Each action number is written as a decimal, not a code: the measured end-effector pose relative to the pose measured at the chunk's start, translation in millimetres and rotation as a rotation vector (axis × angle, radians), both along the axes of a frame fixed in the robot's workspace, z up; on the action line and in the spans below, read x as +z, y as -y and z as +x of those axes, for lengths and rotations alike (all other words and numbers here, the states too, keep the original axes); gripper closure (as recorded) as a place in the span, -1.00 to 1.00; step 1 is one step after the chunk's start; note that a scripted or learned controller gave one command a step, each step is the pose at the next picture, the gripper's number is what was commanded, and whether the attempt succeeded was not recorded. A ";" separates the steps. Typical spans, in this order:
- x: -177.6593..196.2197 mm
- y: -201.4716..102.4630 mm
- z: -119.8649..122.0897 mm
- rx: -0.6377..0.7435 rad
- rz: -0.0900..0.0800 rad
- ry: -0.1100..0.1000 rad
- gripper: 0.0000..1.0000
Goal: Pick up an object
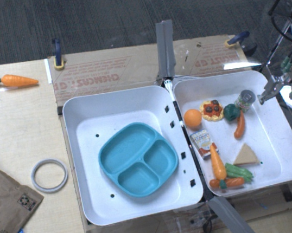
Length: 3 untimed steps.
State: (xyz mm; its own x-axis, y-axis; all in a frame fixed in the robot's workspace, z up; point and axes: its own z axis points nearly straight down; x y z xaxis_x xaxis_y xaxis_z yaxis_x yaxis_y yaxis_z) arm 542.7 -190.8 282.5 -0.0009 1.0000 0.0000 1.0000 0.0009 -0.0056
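In the right bin [286,168], nearest the camera, a carrot [218,165] and green beans [239,172] are seen beside a tan wedge [245,155], with a small carton [202,141] just beyond. Farther back lie an orange [192,119], a pizza toy [212,110] and a can [245,99]. A blue tray [138,159] is seen in the left bin [85,150]; whether the gripper [273,87], at the right bin's far right rim, is spread or pressed together cannot be told.

The right bin [285,162] is the landmark. Inside it lie an orange [192,118], a pizza slice [212,110], a carton [202,143] and a wedge [245,155]. Left of it sits the other bin [83,156], holding a divided tray [137,159]. Further left lies a tape ring [49,174].
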 end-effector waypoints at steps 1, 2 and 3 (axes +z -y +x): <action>56.4 -16.5 4.7 -0.169 -0.003 0.001 -1.00; -109.2 16.8 -35.7 -0.135 0.000 0.000 -1.00; -143.8 20.2 55.3 -0.202 -0.001 0.000 -1.00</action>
State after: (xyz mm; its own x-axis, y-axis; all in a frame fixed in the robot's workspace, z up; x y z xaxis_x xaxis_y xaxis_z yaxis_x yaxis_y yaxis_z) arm 598.0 -211.0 138.7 0.1997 0.9799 -0.0007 0.9798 -0.1997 -0.0051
